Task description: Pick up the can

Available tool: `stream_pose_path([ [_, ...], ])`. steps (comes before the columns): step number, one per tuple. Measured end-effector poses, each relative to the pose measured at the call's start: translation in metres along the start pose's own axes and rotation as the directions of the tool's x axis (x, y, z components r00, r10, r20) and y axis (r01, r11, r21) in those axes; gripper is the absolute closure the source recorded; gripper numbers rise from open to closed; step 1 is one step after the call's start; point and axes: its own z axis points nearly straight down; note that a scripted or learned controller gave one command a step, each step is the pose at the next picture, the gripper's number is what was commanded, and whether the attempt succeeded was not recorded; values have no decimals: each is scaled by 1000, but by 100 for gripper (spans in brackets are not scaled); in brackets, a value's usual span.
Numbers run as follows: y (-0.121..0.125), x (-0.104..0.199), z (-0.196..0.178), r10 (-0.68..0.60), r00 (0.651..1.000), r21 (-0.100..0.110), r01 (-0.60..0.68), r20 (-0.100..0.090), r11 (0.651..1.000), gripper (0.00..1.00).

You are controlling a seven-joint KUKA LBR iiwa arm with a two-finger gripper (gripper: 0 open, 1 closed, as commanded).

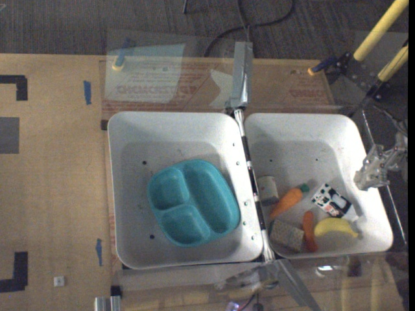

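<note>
Can (268, 190), small and lying on its side, sits in the right bin (305, 129) near the divider, beside a carrot (290, 201) and above a sponge (288, 234). Lying flat, it probably invites a grip across its body. The hand (372, 171) hovers at the bin's right rim, well apart from it; whether it is spread or closed I cannot tell. The can's label is too small to read, as is the print on a black-and-white packet (331, 201).
</note>
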Motion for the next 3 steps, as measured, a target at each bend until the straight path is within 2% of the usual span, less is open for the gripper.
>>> stream_pose_path([
  [1, 68, -64, -30, -61, 998, 0, 61, 4, 998, 100],
  [2, 57, 12, -10, -116, 993, 0, 116, 0, 993, 100],
  [3, 47, 48, -21, -195, 981, -1, 195, -4, 981, 100],
])
